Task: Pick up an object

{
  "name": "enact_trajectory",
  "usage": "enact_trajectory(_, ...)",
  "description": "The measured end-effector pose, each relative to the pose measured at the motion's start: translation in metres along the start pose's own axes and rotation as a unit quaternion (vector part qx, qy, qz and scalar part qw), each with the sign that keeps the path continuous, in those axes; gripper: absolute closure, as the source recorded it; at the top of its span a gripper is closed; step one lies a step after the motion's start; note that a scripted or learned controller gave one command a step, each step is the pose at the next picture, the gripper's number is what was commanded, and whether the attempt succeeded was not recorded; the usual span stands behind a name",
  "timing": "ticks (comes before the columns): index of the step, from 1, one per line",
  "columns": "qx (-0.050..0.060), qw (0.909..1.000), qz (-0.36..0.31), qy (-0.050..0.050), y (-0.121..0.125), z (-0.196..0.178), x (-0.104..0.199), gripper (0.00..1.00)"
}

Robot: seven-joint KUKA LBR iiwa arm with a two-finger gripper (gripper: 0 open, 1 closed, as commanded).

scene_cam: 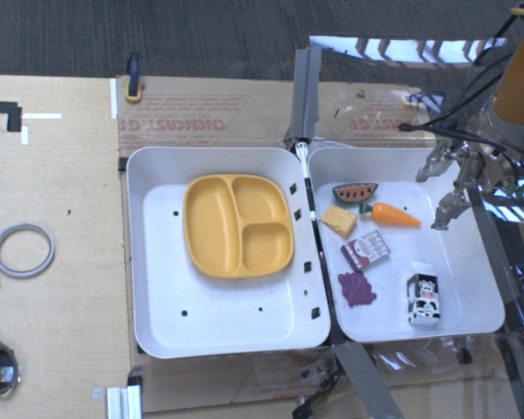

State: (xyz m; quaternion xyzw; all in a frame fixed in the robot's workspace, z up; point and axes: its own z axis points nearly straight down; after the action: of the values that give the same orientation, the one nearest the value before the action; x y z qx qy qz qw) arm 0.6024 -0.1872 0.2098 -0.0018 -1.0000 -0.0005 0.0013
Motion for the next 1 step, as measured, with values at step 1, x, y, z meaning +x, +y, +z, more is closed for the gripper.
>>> enact_trajectory(1,0.001,0.9858,0.168,-0.004,0.0215,0.1152,-0.0138,0.00)
